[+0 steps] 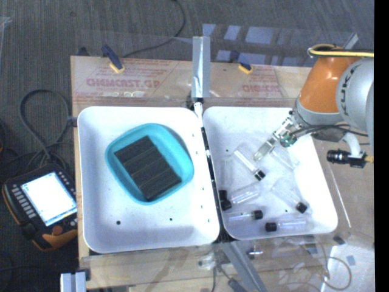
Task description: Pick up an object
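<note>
Presently, the two-finger gripper reaches into the right-hand shallow white bin from the upper right, its slim metallic tips pointing down and left over the bin floor. Whether the fingers are parted or closed cannot be told at this resolution, and no object can be confirmed between them. Just below and left of the tips lies a clear plastic vial with a black cap, slanted, cap toward the lower right. Whether the tips touch it cannot be determined.

Further clear vials with black caps lie scattered in the same bin: one near the left wall, one lower centre, one along the front edge, and one toward the right.

Above the gripper, the grey arm with its orange band occupies the upper right corner.

The left-hand shallow white bin holds a light blue rounded plastic tray, with a dark ribbed rectangular block resting inside it at a tilt.

Beside the bench, on the left floor, sits a handheld control pendant with a lit screen.
</note>
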You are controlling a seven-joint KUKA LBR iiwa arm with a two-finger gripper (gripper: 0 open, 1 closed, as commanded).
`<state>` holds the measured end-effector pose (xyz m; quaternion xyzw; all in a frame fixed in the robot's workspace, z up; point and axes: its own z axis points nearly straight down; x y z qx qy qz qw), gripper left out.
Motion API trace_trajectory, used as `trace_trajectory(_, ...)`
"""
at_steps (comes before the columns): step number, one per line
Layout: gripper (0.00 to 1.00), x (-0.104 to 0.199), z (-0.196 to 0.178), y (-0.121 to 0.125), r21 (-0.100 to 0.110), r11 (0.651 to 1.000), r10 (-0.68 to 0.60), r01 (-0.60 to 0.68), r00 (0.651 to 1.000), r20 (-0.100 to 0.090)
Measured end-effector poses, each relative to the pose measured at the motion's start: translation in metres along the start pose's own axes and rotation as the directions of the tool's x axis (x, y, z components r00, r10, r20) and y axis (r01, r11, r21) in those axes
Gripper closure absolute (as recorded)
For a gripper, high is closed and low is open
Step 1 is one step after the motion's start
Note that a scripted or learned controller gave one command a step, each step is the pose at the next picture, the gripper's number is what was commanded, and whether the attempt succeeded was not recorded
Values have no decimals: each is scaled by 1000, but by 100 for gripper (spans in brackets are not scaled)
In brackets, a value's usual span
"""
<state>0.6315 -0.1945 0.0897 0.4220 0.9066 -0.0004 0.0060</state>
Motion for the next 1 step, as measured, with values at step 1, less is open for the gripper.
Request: trace_trajectory(1, 0, 0, -183, -24, 1, 1000, -7, 7, 1000, -8)
